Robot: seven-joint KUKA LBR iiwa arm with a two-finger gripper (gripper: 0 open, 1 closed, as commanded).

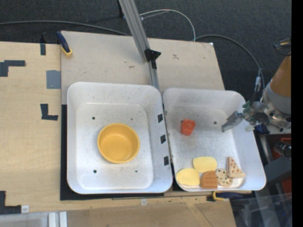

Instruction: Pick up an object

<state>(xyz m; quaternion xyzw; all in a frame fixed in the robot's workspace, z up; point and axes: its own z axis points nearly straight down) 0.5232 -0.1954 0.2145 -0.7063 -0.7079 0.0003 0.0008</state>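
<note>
The likeliest target, a small red object (188,126), is sitting alone on the floor of the right bin (203,98), toward that bin's upper left, close to the divider where the two bins meet. It is lying squat and slightly tilted, with no strong long axis that I can make out, so the approach angle probably matters little. From the pincer (232,122) it is lying to the camera's left and a shade lower, with bare bin floor between them; nothing is standing in the way.

Further out, a cluster of flat food-like pieces is crowding the lower edge of the same bin: a pale yellow piece (205,164), a yellow round (188,177) just beside it, an orange waffle-like square (209,179), and a wedge (234,168) leaning near the lower right corner. These are touching or nearly touching one another, so I judge them harder to take singly than the red object. In the left bin (80,98) a yellow bowl (118,143) is sitting upright, well apart from the arm.

The arm is reaching in over the right bin's right rim, wrist angled down and leftward, with the pincer hanging near the rim and holding nothing; whether it is wide or narrow I cannot tell. The coming move, in my judgement, is calling for a leftward travel across the bench-side bin floor and a descent over the red object
</note>
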